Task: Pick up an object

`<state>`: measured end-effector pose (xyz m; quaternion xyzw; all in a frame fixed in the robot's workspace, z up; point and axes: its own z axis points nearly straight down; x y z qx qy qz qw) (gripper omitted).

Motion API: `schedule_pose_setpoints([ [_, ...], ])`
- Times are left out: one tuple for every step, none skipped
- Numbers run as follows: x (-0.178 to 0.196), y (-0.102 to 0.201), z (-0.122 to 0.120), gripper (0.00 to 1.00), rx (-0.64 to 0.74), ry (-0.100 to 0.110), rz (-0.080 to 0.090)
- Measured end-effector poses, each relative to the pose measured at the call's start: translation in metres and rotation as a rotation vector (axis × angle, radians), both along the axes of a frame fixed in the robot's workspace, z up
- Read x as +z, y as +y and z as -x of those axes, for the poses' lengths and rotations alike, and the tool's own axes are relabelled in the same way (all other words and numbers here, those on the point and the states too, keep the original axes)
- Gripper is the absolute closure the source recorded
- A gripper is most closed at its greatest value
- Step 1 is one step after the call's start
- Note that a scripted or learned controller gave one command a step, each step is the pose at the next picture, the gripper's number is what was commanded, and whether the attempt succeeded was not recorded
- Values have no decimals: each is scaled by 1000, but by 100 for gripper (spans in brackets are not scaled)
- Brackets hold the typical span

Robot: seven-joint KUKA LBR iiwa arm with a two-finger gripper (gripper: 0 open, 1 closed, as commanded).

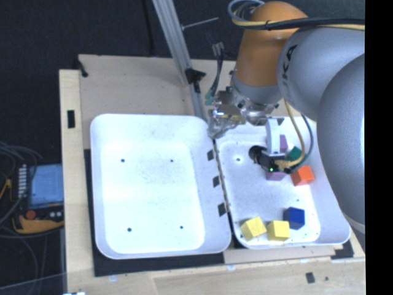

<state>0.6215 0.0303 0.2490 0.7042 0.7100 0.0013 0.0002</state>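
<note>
The right bin holds several small blocks. An orange block, a purple block and a green block lie close together near its right side. A blue block and two yellow blocks sit along its front edge. My gripper hangs below the orange wrist band, over the right bin's far left corner next to the divide between the bins. It is well apart from all the blocks, and nothing shows in its grasp.
The left bin lies beside the right one. A slanted metal rail rises behind the bins close to the gripper. The grey arm covers the right bin's far right part.
</note>
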Motion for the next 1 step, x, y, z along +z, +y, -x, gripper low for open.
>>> schedule_pose_setpoints([
  [-14,51,-9,100,-1,-1,2],
])
